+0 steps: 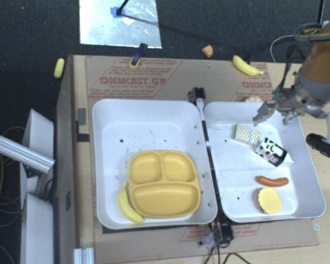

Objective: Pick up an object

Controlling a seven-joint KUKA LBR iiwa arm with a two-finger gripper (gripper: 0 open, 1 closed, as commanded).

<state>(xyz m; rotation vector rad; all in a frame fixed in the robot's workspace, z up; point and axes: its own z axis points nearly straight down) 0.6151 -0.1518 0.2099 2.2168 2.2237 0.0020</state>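
Observation:
My gripper (pixel 275 116) hangs over the far right corner of the right bin (pixel 305 172), its two fingers spread open with nothing between them. Just below and left of it lies a small white checkered block (pixel 246 133). A black-and-white object (pixel 271 152) rests a little nearer the front, below the gripper. Further forward in the same bin are a red sausage (pixel 273 181) and a round yellow disc (pixel 270 201).
The left bin (pixel 107 147) bears a yellow divided plate (pixel 164 183) with a banana (pixel 128 205) against its left side. Another banana (pixel 246 65) and an orange piece (pixel 208 50) lie on the bench behind the bins. A foil sheet (pixel 120 14) is at far left.

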